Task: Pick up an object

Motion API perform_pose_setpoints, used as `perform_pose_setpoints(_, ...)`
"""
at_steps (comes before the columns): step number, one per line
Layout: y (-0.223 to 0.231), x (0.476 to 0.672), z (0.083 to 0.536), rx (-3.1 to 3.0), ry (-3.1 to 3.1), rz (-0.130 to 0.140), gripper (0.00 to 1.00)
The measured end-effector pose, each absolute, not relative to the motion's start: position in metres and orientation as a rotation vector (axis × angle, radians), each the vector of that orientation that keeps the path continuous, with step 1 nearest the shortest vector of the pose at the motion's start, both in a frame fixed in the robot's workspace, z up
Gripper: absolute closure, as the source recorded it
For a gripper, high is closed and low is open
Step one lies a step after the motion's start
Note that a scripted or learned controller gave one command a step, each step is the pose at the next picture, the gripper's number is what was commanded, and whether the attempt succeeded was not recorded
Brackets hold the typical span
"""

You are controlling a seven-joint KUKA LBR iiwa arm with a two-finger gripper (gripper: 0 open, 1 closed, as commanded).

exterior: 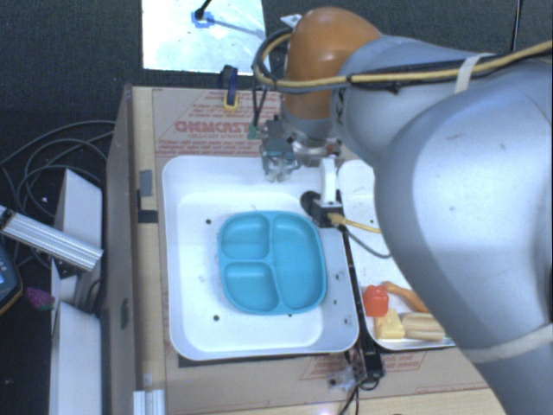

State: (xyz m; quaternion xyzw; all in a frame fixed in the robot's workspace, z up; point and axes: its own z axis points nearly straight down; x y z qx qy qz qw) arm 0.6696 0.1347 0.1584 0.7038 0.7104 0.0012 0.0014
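Your grey arm (449,162) sweeps in from about four o'clock, filling the right side of the view, its orange band (324,54) bulging near twelve o'clock above the wrist, with the gripper (278,167) pointing down just below it, toward centre.

The arm (449,145) covered most of the right bin (356,180), leaving bare only a strip beside the left bin. The tool (276,164) was too small and blurred to resolve at its tip. The pale foods (406,325) near the surface's front edge were partly hidden.
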Motion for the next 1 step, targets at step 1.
perform_pose_setpoints(1, 0.1348, 0.6694, 0.1582, 2.208, 2.231, 0.003, 0.00)
